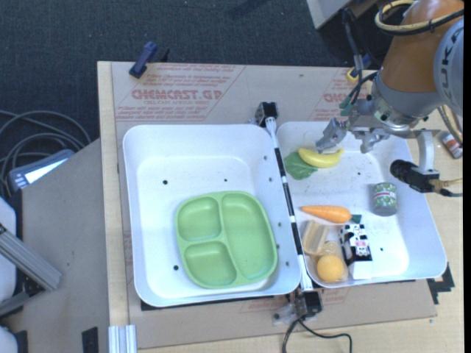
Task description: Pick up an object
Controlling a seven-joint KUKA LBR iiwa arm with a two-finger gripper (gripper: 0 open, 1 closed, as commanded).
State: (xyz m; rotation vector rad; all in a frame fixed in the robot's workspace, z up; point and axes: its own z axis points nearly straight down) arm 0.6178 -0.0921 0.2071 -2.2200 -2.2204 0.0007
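My gripper (348, 140) hovers over the far part of the right bin (412, 259), its fingers spread open with nothing between them. Its left finger (330, 137) sits just above a yellow banana (321, 157), which lies against a green leafy piece (296, 168). Nearer the front of that bin lie an orange carrot (326, 213), a small green can (383, 198), a beige block (314, 235), an orange fruit (331, 268) and a black-and-white toy (358, 243).
The left bin (147, 160) holds a green divided plate (224, 237). A black clip (266, 112) sits at the far end of the wall between the bins. The arm's grey and orange body (416, 50) looms over the right bin's far corner.
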